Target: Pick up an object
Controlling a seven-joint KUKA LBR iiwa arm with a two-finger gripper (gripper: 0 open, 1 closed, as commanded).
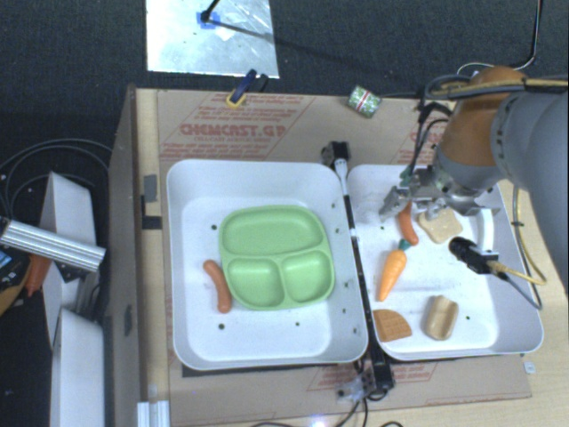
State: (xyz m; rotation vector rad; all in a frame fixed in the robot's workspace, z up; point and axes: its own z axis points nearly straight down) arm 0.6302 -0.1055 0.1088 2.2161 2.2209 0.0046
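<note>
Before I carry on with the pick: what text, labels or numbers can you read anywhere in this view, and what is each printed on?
"CHEMCAST GP": red print on the brown board behind the left bin.
Fainter red print repeats elsewhere on the board, too blurred to read.
Small green can: label too small to read.

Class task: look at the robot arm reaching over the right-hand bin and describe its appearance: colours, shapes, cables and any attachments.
The arm is a thick, rounded grey tube with a broad orange band above the wrist. Thin dark cables loop beside the band and run down toward the gripper, a small grey metal assembly with narrow fingers. No markings are legible.
</note>
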